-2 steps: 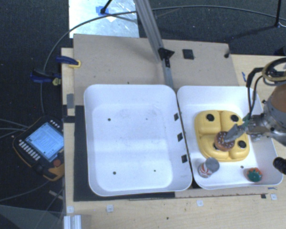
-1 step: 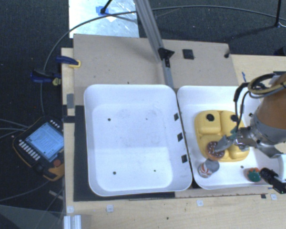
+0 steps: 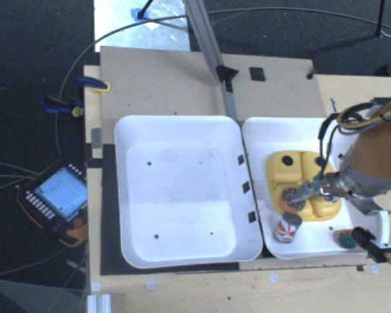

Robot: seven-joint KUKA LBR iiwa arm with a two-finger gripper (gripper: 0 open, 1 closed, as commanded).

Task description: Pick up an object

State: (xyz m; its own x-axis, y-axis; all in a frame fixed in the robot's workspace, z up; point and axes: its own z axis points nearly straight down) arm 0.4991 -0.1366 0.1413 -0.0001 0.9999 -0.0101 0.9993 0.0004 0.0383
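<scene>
Right bin (image 3: 260, 150): gripper (image 3: 298, 195) over yellow object (image 3: 293, 168), possibly touching.

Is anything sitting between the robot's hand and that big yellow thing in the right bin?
Nothing visible does. The hand is already low over the yellow plastic object in the right white bin. A small round brownish item lies against the yellow object beside the hand, and a red and white can lies nearer the front wall.

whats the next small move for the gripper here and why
Probably a short, straight descent. The gripper sits in the right bin, over the lower edge of the yellow toy, with a small can just below it. Nothing is seen between its fingers, so going down onto the yellow toy seems the likeliest way to a grasp.
</scene>
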